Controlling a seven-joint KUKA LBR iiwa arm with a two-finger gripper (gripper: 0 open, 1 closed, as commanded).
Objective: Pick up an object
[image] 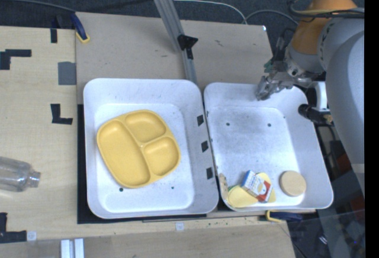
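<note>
Objects to pick: three small things lie in the right bin (308, 150), all crowded along its near edge
Round piece: a tan disc (292, 183) sits toward the near right corner of that bin, flat on the floor
Carton: a small white box with red and blue print (256, 184) lies tilted, just left of the disc and resting partly on the yellow piece
Yellow piece: a pale yellow soft-looking shape (240, 196) pokes out under the carton, against the bin's near wall
Gripper: the gripper (264, 89) hangs over the far edge of the right bin, well apart from the three things; nothing shows between its fingers, and how far they are spread cannot be told at this size
Arm: grey links with an orange band (320, 17) come in from the right side, above the right bin's far right corner
Left bin: the left bin (95, 192) holds a yellow divided plate (137, 147) (three compartments), lying flat and turned at a slant
Bench: the bench (35, 132) carries a clear bottle (16, 174) on its side at the left edge, well apart from both bins
Pole: a grey metal bar (166, 8) slants down from the top toward the gap between the bins
</note>
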